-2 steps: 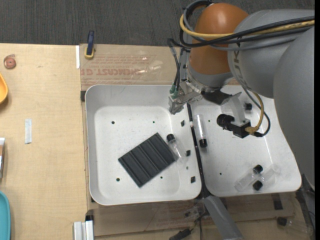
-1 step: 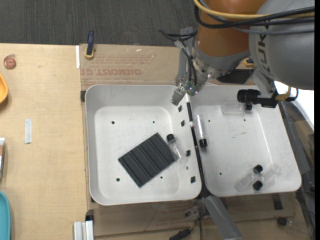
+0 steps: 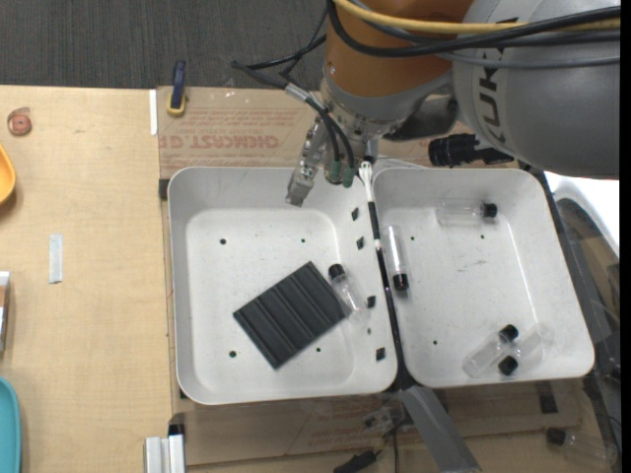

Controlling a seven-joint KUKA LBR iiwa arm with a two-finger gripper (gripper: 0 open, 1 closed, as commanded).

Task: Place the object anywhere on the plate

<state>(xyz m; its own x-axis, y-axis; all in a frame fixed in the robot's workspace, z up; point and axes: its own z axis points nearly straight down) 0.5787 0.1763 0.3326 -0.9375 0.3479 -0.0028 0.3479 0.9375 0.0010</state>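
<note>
The end effector [image 3: 314,172], its grip state impossible to tell, hangs over the left bin's [image 3: 197,215] far rim. The dark ridged plate [image 3: 291,313] lies nearer the camera, long axis diagonal, a clear vial [image 3: 341,286] touching its right corner.

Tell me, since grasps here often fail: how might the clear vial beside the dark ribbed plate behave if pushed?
The clear vial looks round and smooth, so it would probably roll or slip. It touches the ribbed plate, whose edge may stop it.

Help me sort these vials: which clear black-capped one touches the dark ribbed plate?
The vial in the left bin, lying against the plate's right corner. The other vials lie in the right bin.
</note>
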